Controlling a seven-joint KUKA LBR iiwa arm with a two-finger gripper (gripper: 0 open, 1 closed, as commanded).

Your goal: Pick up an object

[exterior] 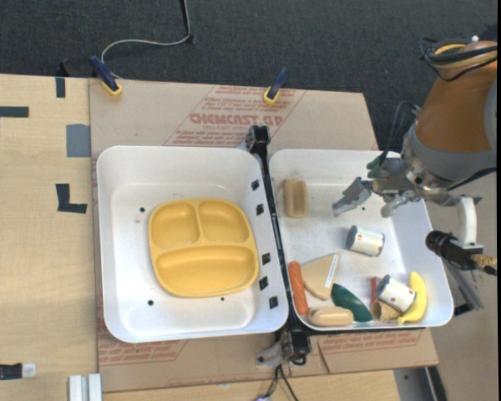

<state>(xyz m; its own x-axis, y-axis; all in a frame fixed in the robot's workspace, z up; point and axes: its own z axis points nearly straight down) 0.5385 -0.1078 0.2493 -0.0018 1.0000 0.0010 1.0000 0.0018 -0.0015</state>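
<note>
My gripper (370, 205) hangs over the back right part of the right bin (334, 164). Its two grey fingers are spread open with nothing between them. A small white can (365, 241) lies just in front of it on the bin floor, apart from the fingers. A tan block (295, 197) lies to its left near the divider. Along the bin's front sit an orange sausage (296, 284), a tan wedge (319, 276), a green item (351, 302), a bun (331, 316), a second white can (392, 291) and a banana (417, 297).
The left bin (117, 224) holds a yellow divided plate (204, 246). A black divider rail (267, 224) runs between the bins. The bins rest on cardboard (192, 115) held by clamps. The grey and orange arm (455, 124) stands at the right edge.
</note>
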